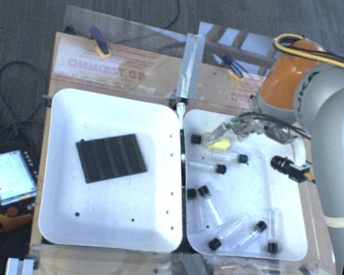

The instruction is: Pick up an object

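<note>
Single fixed camera above bench (68,57); looks down aslant; both bins framed.

Arm (337,128) comes in from the right side of the view, big grey link filling the upper-right corner, orange band (285,77) just above the wrist. Yellow + black cables run over the top of the band. Wrist is angled down and to the left. Gripper (228,133) sits low at the arm's left end, tip pointing left-down; finger state too blurred to make out.
</note>
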You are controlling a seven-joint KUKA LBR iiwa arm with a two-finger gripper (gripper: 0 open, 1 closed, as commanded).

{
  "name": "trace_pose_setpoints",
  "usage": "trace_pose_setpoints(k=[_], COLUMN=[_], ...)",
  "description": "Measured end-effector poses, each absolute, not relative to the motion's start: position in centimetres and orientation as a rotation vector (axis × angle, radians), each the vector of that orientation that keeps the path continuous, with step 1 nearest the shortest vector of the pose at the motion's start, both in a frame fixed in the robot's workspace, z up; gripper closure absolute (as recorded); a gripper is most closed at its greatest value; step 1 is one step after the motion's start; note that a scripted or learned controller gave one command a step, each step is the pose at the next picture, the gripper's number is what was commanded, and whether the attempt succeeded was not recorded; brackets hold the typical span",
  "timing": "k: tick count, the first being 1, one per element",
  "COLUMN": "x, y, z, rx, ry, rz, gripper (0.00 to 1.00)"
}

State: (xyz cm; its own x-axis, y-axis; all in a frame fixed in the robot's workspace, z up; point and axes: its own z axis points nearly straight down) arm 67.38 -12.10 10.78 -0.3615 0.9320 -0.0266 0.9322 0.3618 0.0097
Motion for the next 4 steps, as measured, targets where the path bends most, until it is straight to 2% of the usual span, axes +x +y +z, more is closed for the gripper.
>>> trace_pose_setpoints(k=[2, 3, 4], x=[67.3, 67.8, 67.4], y=[-12.3, -12.3, -11.7], z=[10.7, 12.4, 11.9], rx=[1.662, 1.647, 1.654], ry=[2.64, 2.623, 2.645], rz=[-0.017, -0.002, -0.008], gripper=[0.0, 1.0, 0.0])
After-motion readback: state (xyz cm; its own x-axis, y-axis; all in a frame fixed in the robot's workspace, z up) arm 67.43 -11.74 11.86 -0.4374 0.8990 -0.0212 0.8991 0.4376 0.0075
